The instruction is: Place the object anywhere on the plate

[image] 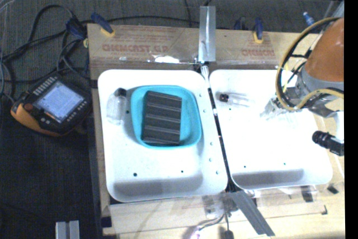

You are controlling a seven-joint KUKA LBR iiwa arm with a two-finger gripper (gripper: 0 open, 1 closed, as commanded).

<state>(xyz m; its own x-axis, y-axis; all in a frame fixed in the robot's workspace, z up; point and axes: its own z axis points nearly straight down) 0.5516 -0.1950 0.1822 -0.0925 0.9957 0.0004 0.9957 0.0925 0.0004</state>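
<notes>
Camera view: dark ridged block (162,118) on blue plate (192,120), left bin (156,184); clear bottle (116,104) beside; end effector (275,109) state unclear.

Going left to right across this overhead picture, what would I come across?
Handheld screen unit → clear bottle with a black cap → blue plate with a dark ribbed block on it → small clear item in the right bin → robot arm.
</notes>
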